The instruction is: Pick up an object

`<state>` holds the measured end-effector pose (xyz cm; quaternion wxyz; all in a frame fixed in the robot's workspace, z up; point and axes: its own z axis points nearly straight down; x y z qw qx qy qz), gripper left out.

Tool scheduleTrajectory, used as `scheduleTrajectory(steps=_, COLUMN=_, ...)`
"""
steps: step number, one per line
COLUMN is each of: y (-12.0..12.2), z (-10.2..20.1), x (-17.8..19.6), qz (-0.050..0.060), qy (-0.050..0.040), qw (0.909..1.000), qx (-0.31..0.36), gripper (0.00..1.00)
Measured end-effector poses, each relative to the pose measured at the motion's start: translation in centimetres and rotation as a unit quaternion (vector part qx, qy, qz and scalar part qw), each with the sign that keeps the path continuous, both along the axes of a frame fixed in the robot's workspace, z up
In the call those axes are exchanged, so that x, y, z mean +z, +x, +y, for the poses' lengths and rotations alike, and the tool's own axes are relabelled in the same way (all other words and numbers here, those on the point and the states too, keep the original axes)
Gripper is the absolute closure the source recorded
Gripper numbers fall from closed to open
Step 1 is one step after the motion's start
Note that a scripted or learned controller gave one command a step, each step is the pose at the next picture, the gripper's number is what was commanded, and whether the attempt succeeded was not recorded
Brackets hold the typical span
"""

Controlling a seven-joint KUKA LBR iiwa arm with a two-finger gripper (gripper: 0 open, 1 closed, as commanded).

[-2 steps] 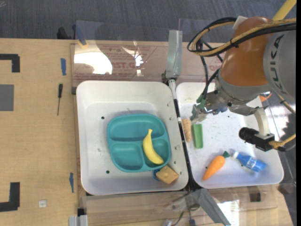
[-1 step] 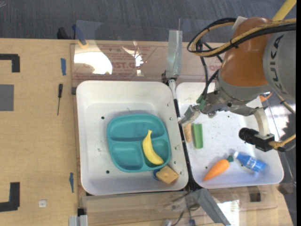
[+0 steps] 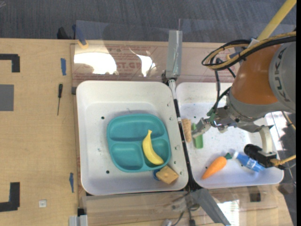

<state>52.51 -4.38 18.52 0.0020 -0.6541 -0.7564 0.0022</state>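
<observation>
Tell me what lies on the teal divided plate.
A yellow banana lies across the right compartments of the teal divided plastic plate; whatever sits beneath it is covered. A tan sponge block overlaps the plate's lower right edge.

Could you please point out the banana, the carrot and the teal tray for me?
banana (image 3: 151,149): camera view, middle of its curve.
carrot (image 3: 214,167): camera view, orange body.
teal tray (image 3: 123,147): camera view, bare left compartment.

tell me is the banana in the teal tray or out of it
In. The banana lies across the teal tray's right-hand compartments, inside the left bin.
</observation>
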Motion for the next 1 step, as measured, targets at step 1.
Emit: scheduleTrajectory(steps=1, y=1.89, z=-5.45, x=-9.71, qz=-0.007, qy=-0.0002, qw=0.9996, qx=0.029, gripper=0.0)
